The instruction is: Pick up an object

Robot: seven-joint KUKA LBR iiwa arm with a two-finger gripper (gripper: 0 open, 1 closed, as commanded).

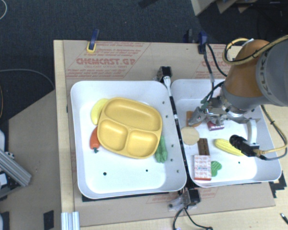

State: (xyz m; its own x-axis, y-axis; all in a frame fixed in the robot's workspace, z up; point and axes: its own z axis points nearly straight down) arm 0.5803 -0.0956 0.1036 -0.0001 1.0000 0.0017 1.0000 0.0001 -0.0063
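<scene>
camera view: claw [200,117], grip state unclear, over cardboard-topped bench [134,56] on dark carpet [38,18].

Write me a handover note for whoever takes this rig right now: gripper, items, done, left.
Gripper: low in the right bin, near its left side; nothing visibly held.
Right bin: round tan disc, corn cob, red-and-white packet, small green piece.
Left bin: yellow divided tray lying over a banana, with a red-orange item and a green leafy item at its edges.
Done: no pick visible.
Left: grasp and lift one object.
</scene>
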